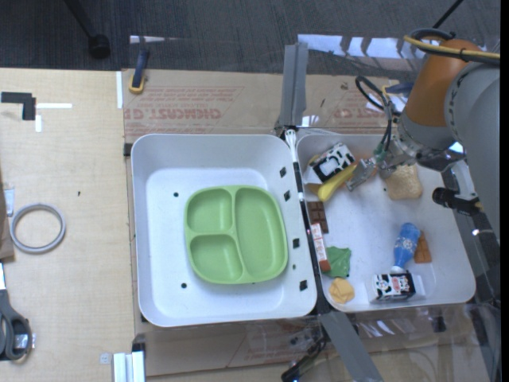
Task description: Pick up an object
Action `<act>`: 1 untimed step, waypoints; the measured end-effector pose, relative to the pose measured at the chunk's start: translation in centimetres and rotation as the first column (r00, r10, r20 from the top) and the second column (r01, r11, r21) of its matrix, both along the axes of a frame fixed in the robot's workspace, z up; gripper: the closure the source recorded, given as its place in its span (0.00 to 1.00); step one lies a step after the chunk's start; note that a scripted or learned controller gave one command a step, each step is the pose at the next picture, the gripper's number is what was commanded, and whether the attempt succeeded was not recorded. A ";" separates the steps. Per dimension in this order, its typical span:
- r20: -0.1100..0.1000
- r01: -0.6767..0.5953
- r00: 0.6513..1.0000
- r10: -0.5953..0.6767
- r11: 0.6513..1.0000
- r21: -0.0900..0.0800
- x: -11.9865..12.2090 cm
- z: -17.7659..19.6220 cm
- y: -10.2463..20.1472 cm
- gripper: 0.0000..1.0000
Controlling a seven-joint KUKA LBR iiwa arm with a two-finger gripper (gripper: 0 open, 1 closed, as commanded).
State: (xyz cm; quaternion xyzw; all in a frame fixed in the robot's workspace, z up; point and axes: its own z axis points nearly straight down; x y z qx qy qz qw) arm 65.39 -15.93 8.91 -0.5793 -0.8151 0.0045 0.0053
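Illumination is bright and even across the scene, apparently from overhead. The left white bin is close to overexposed, with soft shadow inside its near wall and a faint shadow ringing the green plate. The right white bin reads slightly cooler and bluish. The floor at top is dark, its detail subdued. Focus is moderate; small items show soft edges. The arm casts little visible shadow. Straight edges on the table show no marked bending.

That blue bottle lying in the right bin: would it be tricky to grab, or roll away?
The blue bottle lies on its side on the bin floor, and it looks rounded, so a nudge would probably roll it. It looks like smooth plastic, so likely light and a bit slippery. The orange piece beside it might stop a roll that way.
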 end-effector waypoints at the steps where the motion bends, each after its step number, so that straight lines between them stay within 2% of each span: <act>1: 0.014 -0.066 0.998 0.066 0.998 0.000 -8.5 0.3 -1.5 0.00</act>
